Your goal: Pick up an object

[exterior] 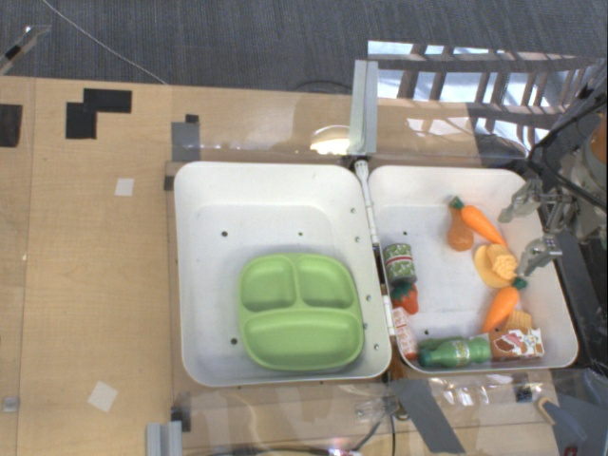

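Spread claw [534,226] at right bin's [432,188] right edge, pinching nothing. Just left: far carrot [475,222] lying diagonal, green top far-left; near carrot [502,306] diagonal, top far-right. Green bottle [456,351] lengthwise left-right along near wall. Can [398,260] label unreadable. Green tray [300,310] in left bin [204,255].

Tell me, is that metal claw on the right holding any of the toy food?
No, nothing is held. The gripper hangs open above the right bin, its fingers apart with bare space between them, close beside the yellow toy and a carrot.

left bin [204,255]: green tray [299,310] | right bin [427,198]: carrots [472,220], bottle [454,351] | fingers [532,255] open
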Controlling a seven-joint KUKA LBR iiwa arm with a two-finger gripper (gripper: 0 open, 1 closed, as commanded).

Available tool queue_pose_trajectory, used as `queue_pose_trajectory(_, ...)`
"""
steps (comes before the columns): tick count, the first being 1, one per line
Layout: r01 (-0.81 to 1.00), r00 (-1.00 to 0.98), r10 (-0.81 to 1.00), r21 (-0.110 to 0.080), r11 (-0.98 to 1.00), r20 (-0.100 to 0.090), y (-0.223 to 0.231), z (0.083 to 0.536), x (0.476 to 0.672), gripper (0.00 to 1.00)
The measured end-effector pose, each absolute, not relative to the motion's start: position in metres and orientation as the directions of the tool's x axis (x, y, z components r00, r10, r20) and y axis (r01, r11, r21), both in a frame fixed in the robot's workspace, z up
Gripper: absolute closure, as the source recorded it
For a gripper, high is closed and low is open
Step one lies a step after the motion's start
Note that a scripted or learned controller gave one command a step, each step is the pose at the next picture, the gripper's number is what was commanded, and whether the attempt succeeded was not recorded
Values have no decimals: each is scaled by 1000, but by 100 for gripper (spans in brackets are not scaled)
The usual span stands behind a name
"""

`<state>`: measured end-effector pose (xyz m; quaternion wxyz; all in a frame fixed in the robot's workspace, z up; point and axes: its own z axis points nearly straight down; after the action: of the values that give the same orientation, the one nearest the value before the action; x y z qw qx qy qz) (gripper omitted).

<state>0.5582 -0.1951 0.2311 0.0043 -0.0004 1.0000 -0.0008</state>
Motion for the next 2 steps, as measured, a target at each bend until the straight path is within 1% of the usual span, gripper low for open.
queue_pose_trajectory(1,-138,-990,-138,-3,990,-11,-179,98,592,0)
queue_pose_trajectory(2,-191,-981,-191,-2,982,-13,-133,89,615,0)
